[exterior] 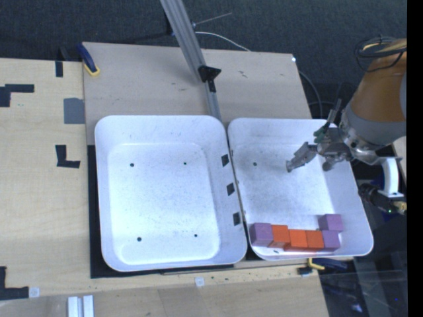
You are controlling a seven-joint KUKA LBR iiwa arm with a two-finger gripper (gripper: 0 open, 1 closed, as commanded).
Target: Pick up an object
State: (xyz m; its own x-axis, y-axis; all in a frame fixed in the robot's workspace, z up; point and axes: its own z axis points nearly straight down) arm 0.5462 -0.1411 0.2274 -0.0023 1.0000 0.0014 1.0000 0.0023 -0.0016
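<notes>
Objects to pick are a row of small blocks along the near edge of the right bin (264, 144): a purple block (262, 232) at the left end, an orange block (279, 234) touching it, another orange block (306, 239) next along, and purple blocks (330, 230) stacked or bunched at the right end, pressed up near the bin's corner. Exact count is hard to tell since they sit flush together. All of them rest on the bin floor, none lifted. The gripper (309, 154) hovers over the middle-to-far part of the same bin, well apart from the block row, with its fingers spread apart and nothing between them. The arm (377, 104), grey with its orange band, comes in from the right over the bin's rim. The left bin (158, 190) is alongside, rims touching. Progress judgement: no grasp made, pick not yet started as far as contact goes; what's left is travelling toward the near edge, descending on one block, closing and lifting. The tight packing and the nearby wall look likely to make finger placement awkward.
</notes>
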